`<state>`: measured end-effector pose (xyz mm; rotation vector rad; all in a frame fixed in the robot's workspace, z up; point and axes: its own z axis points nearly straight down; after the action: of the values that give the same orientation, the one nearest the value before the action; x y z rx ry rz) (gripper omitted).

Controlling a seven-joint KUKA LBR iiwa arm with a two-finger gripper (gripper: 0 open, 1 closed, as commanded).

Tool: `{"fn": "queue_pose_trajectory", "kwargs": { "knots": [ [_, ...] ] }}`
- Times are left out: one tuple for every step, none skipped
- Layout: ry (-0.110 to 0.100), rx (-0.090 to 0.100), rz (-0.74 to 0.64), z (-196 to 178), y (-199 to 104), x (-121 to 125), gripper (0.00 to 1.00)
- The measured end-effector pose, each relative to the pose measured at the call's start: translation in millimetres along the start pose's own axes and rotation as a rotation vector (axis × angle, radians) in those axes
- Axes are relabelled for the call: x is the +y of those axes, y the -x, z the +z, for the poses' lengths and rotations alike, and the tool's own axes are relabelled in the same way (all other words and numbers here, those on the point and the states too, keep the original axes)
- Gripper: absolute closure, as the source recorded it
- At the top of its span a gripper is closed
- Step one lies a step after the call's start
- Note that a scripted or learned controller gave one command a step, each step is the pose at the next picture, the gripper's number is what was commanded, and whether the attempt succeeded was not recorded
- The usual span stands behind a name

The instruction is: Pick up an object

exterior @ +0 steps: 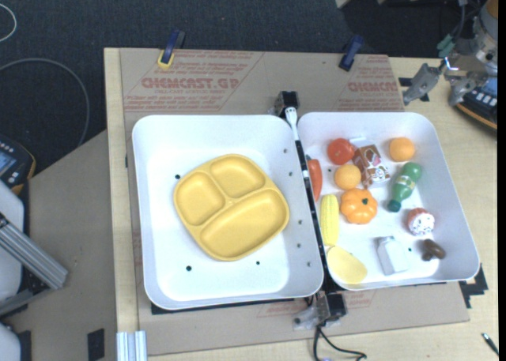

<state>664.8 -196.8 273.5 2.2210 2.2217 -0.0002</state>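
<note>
Yellow, a flat slice-shaped toy (345, 265) lies in the nearest corner of the right bin (455, 217), the object farthest from the end effector (433, 77). A grey block (389, 255) and a brown piece (432, 250) sit just beside it. Farther back are a corn cob (329, 219), a small pumpkin (360, 206) and a green bottle (402, 186). An orange ball (401, 148) and a red tomato (341, 150) lie closest to the end effector. It sits over the worktop (261, 75) just past that bin's far right corner; whether it is open or closed cannot be told. The left bin (150, 193), well away from the end effector, holds a yellow divided plate (231, 206).
</note>
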Motion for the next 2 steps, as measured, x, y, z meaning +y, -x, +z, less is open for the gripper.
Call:
{"fn": "queue_pose_trajectory", "kwargs": {
  "knots": [
    [-0.014,0.008,-0.007,115.2,-96.9,-37.8,0.0],
    [0.02,-0.005,0.0,166.1,-97.7,-69.6,0.0]
  ]
}}
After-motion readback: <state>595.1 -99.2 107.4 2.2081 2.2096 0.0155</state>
